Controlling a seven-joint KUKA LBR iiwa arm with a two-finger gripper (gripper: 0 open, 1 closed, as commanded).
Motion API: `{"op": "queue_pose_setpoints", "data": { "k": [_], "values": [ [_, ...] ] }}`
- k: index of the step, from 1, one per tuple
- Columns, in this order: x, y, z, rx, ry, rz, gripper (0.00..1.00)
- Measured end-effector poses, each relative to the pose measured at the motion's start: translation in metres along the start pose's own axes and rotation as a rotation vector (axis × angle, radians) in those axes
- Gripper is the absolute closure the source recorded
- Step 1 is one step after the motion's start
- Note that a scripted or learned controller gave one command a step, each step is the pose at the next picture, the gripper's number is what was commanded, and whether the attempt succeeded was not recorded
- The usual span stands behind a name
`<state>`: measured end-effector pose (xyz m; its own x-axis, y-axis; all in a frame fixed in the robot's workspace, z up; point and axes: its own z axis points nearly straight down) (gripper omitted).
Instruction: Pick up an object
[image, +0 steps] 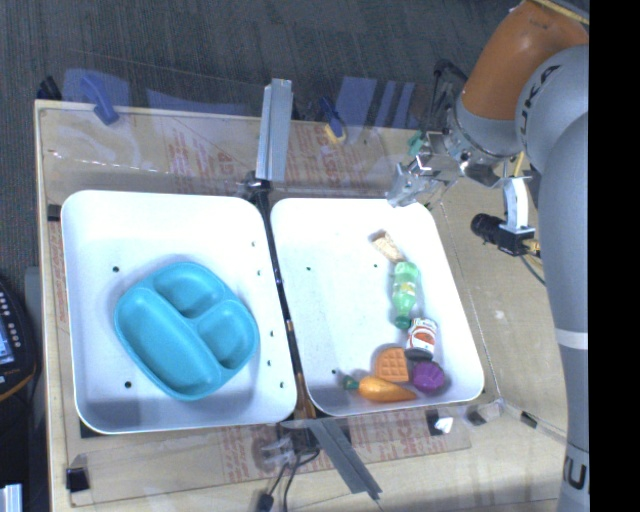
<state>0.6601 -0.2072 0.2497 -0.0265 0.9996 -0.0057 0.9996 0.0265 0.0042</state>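
In the camera view, two white bins are seen side by side on the bench. The left bin is occupied by a blue divided tray, lying at a slant near its middle. In the right bin, a cluster of small things is gathered along the right wall and near corner — a tan stick-like piece farthest back, a green bottle just in front of it, then a small red-and-white can. Nearer the front edge, a waffle-like piece, a purple piece and an orange carrot are packed closely together.

The gripper is held above the far right corner of the right bin, well apart from the cluster. Whether it is apart or together cannot be told — nothing is seen in its grasp.
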Motion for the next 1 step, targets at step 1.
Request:
{"op": "queue_pose_setpoints", "data": {
  "k": [1],
  "values": [
    [0.0329,-0.0046,-0.0368,0.002,0.005,0.019,1.0]
  ]
}}
